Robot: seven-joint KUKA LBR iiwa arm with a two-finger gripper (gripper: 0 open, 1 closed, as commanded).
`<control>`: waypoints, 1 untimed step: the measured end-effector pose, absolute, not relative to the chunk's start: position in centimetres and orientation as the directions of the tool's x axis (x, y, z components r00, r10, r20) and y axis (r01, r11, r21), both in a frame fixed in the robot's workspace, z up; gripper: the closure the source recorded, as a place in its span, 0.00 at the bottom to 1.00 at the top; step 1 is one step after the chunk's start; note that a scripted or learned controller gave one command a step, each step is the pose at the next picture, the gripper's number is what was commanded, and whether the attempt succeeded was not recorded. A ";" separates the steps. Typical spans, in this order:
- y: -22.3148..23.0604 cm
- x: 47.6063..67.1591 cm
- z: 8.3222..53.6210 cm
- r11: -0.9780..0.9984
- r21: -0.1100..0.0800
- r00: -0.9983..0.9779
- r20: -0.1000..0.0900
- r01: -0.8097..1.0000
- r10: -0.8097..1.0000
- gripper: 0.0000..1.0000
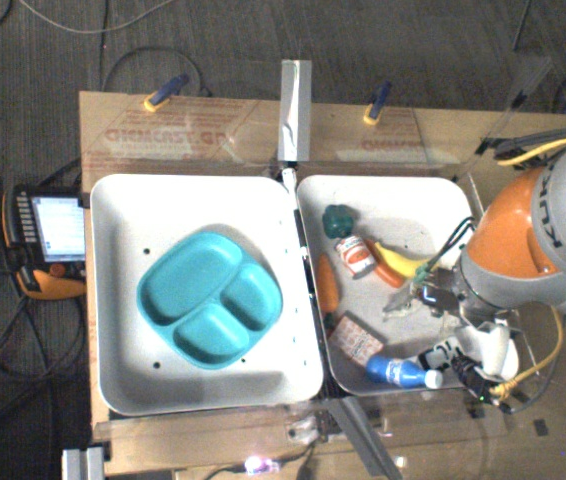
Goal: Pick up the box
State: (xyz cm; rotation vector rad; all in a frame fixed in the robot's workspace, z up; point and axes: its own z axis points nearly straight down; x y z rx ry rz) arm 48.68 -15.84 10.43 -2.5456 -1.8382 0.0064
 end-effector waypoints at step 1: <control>-16.5 48.3 14.9 -0.481 -0.003 0.481 -0.002 0.877 0.877 0.00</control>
